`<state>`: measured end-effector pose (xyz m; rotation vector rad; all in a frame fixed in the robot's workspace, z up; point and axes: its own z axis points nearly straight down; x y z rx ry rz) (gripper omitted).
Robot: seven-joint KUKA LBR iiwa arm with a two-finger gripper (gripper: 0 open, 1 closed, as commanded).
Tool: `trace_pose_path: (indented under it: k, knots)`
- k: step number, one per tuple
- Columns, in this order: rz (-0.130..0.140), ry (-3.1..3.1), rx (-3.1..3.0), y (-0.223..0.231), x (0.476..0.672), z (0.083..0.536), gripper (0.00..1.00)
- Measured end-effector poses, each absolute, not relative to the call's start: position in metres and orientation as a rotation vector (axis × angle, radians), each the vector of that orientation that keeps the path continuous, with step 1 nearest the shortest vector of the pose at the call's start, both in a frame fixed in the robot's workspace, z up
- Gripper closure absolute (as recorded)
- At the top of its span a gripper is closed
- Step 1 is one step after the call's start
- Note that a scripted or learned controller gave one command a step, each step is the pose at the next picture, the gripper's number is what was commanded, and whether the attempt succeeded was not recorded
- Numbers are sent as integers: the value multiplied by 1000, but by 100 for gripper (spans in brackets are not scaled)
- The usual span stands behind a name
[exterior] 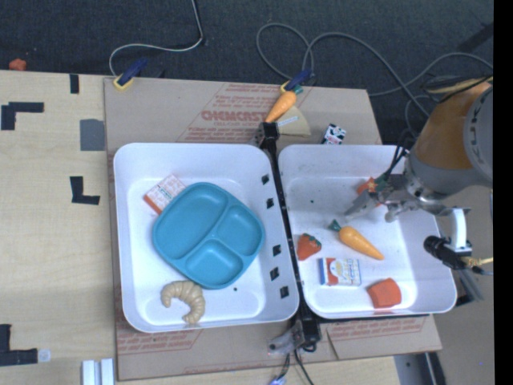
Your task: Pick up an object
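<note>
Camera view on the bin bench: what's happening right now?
The KUKA arm reaches in from the right, with its gripper low over the right bin, just above the toy carrot. Nothing is visibly held. That bin also holds a red strawberry-like piece, a small carton and an orange-red block. The left bin has a blue divided plate, a croissant and a small packet. A second carrot lies on the cardboard behind the bins.

Glossy plastic bins (128, 239), matt cardboard underlay (200, 111)

grey arm (449, 159) reaching leftward, claw (370, 201) lowered
</note>
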<state>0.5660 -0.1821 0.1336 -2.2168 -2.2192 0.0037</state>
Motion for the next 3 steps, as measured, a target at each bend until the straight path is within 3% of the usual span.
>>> trace_pose_path:
  k: [1,2,3]
  knots:
    - [-1,-2224,-2220,-166,645,87,0]
    - [-1,-2225,-2225,-176,570,87,0]
    - [-2,-2228,-2228,-177,571,98,100]
